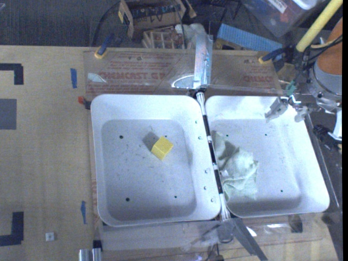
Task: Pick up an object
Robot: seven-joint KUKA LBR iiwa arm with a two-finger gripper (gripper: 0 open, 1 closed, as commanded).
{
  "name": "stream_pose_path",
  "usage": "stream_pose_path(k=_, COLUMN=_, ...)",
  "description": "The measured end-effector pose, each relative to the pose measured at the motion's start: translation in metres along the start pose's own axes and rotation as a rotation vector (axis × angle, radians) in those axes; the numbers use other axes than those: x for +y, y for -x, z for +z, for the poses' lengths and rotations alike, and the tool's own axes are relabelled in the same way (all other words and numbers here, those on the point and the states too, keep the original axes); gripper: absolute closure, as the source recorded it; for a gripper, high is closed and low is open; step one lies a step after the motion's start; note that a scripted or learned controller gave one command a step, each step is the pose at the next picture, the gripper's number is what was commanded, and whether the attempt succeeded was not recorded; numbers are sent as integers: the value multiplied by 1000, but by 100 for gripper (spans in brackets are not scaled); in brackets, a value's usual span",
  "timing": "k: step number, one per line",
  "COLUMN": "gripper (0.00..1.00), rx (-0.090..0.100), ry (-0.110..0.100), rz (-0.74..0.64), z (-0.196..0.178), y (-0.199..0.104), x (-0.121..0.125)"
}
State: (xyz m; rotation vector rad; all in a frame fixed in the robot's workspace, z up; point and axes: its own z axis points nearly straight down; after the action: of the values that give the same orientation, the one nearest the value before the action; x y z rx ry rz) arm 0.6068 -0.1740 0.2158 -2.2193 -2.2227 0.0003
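Yellow block (162,147) in left bin (109,113), pale crumpled cloth (236,167) in right bin (304,189); claw (286,109) spread, empty.

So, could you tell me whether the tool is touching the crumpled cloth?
Apart. The camera view shows the tool near the right bin's far rim, with bare floor before the cloth.

Two shallow white bins sit side by side on the wooden bench (43,145), the left bin (103,162) touching the right bin (310,184) along the middle seam. Blue tape strips (73,78) dot the bench's left part, with black corner marks (13,72) further out. Behind the bins, a cardboard box (149,12) and a yellow pole (322,16).
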Motion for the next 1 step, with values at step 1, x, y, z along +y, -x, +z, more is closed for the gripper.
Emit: stream_pose_path(k=1, gripper=0, rx=-2, ry=4, rz=64, z=-136, y=7, x=6)
